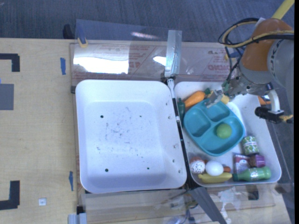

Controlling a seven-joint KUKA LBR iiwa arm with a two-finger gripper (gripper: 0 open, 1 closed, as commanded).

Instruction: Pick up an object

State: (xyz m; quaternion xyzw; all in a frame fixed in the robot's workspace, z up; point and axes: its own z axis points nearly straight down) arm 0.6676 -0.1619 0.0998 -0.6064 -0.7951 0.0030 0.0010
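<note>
The hand [218,97] hovers at the far rim of the teal tray [212,127] beside the carrot [195,98] (its grip state unreadable); crowding risks a deflected, glancing grab.

Bright overhead light, glare on plastic [100,65]

blue-grey carpet [140,3] behind wooden bench [37,125]

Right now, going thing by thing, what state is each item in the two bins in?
Left bin: bare, scuffed floor.
Right bin: crowded with toys.
Teal tray: flat, tilted diagonally.
Green ball: resting in a tray compartment.
Carrot: lying at tray's far edge.
Green bottle: lying on its side.
White egg: resting loose.
Gripper: over tray's far corner, grip unclear.
</note>
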